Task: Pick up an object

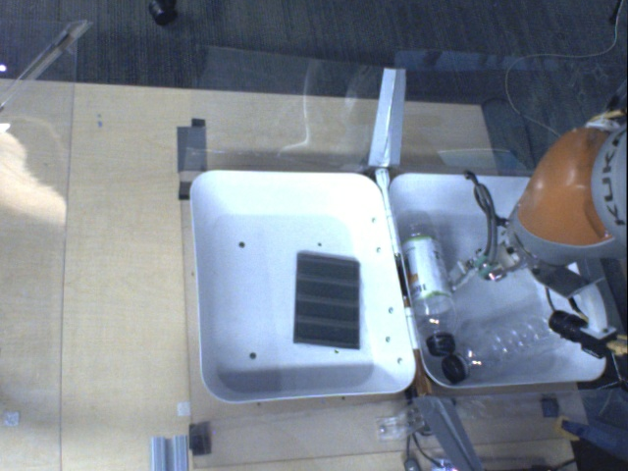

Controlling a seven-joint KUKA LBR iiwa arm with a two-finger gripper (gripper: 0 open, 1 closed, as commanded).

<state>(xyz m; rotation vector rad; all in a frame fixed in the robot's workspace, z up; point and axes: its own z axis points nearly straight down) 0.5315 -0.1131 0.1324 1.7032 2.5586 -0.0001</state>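
A clear bottle (424,275) with a green-and-white label lies on its side along the left wall of the right bin (442,192). Two small black pieces (444,355) sit near that bin's front left corner. A clear plastic item (510,341) lies faintly visible on the bin floor to their right. My gripper (487,265) is low over the middle of the right bin, just right of the bottle, below the orange band (564,199) of the arm. A dark ribbed rectangular pad (328,299) lies flat in the middle of the left bin (208,263).
A metal divider bar (387,116) runs back from between the two bins. Transparent panels stand behind and to the left of the bench. Cables trail along the arm at the right edge of the right bin.
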